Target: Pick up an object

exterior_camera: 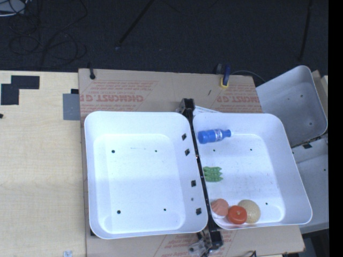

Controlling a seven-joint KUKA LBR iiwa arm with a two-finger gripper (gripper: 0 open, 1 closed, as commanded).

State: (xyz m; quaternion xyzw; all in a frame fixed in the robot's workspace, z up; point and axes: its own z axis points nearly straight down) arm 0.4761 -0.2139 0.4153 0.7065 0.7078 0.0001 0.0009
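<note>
risks before the pick: crowded corner, round bottle

camera view: two white bins side by side on the bench, left bin (136, 175) bare of objects, right bin (278, 159) holding everything worth picking. blue bottle (213, 136) lying on its side near the far left corner, close to the divider wall. green pod-like piece (213, 174) just beside that same wall, midway down. near corner packed: pink disc (219, 206), red round piece (237, 214) and pale tan round piece (250, 210), touching or overlapping one another. state of the tool: cannot tell.

likely trouble: bottle rolling away under a closing grip. green piece too near the wall for fingers to straddle. cluster in the corner inviting a nudge of neighbours, a double grab, or a slip off rounded tops. wall contact probable on any steep approach there.
</note>
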